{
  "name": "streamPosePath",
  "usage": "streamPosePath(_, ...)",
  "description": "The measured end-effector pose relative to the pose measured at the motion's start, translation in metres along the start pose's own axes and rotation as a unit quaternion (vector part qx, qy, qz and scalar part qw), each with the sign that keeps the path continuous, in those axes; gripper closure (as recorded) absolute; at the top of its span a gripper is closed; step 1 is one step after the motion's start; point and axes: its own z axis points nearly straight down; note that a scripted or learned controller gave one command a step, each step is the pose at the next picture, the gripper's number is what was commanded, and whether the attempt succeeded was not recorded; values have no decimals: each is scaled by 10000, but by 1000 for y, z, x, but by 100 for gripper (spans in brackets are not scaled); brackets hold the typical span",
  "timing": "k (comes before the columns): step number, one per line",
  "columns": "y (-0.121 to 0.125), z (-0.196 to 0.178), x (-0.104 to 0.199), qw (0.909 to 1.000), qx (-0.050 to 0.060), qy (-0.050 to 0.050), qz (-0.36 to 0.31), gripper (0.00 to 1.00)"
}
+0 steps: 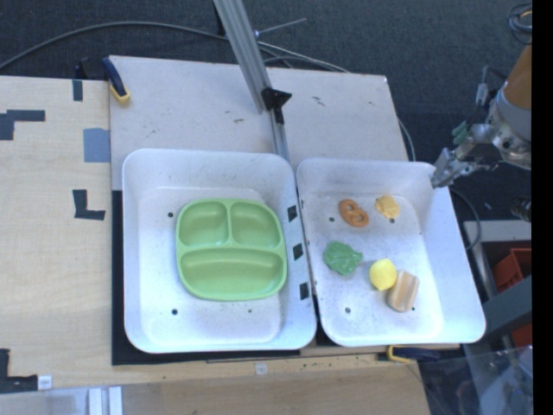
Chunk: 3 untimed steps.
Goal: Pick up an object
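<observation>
The yellow ball [383, 274] sits in the right bin [449, 232], touching a tan block [403, 291], with a green leaf [342, 258] nearby. The pincer [442, 173] hovers over that bin's upper right rim, holding nothing; I cannot tell its spread.

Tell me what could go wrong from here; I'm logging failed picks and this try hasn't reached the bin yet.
The yellow ball touches the tan block, so closing on either may nudge or snag the other. The hand sits over the right bin's rim, so a straight descent could strike it. The green leafy piece looks flat and low, so it may slip out.
</observation>
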Motion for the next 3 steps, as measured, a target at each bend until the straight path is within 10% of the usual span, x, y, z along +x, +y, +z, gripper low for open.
streamPosePath(3,-9,29,151,10000,44,19,-25,100)
